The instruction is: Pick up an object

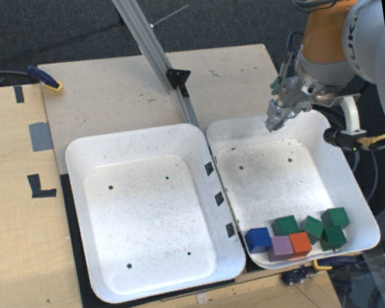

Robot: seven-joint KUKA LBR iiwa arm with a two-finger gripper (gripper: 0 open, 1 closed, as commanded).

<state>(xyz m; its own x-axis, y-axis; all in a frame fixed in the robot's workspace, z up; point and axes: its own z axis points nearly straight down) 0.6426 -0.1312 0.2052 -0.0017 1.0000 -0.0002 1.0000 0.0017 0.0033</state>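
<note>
The grey arm's hand [278, 117] hangs over the far rim of the right-hand shallow white bin [337, 164]; whether it is wide or narrow cannot be told, and no object shows in it. The small blocks cluster at that bin's near edge, well apart from the hand: a blue cube [258, 239], a purple cube [282, 246], an orange cube [300, 242] and four green blocks [311, 226]. The left-hand white bin [85, 201] touches the right bin's side on the pale wooden worktop [15, 212].

The arm [356, 25] is running off the right edge; the gripper [277, 119] fingers are blurring together, state unreadable.
</note>
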